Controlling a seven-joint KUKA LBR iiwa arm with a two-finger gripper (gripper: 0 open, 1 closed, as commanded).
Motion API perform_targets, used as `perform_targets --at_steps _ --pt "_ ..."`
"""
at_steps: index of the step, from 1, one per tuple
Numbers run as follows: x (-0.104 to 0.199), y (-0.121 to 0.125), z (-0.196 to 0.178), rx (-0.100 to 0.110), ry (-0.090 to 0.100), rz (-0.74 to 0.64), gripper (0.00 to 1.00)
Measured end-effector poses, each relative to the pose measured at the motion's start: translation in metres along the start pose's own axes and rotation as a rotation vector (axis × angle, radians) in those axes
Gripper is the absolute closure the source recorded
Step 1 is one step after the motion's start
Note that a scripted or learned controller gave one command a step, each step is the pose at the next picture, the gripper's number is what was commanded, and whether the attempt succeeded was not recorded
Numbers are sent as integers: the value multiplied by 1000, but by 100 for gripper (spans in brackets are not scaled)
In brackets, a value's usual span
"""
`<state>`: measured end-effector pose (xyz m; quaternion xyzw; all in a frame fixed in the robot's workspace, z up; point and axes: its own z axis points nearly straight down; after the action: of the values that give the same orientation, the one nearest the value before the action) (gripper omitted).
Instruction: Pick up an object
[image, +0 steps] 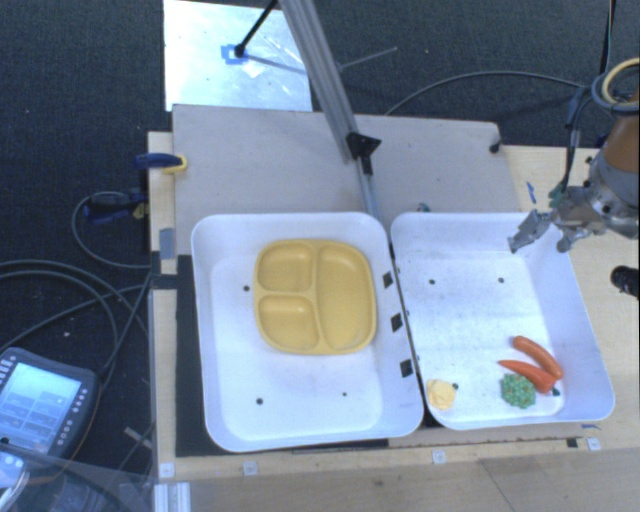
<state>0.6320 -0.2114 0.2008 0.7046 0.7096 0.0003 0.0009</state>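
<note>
So the arm comes in from the right with its gripper hanging over the top right corner of the right bin, right about at the bin's rim. The jaws look spread apart, one prong sticking out toward the left and another just beside it, and there's nothing between them, so it's not grasping anything. All the stuff you could pick up is down at the near end of that same bin, well apart from the gripper: two orange carrot-looking pieces lying side by side at a slant near the right wall, a little green broccoli-type thing just below them and pretty much touching the lower one, and a small pale yellow lump off to the left in the bin's bottom left corner, with a tiny dark bit next to it that I can't make out. The left bin has a yellow divided plate sitting flat in its upper middle, three compartments, nothing in them. Both bins sit side by side on the tan surface, touching along the middle. There's a grey pole slanting down from the top toward the gap between the bins, and a handheld control pendant on the dark floor at the bottom left with cables around it.
</note>
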Motion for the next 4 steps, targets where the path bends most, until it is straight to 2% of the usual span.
perform_targets --at_steps 1,3,4 --pt "0 0 0 0 -1 -1 0" --pt "2 7 87 3 0 -1 0" --pt "2 8 111 2 0 -2 0"
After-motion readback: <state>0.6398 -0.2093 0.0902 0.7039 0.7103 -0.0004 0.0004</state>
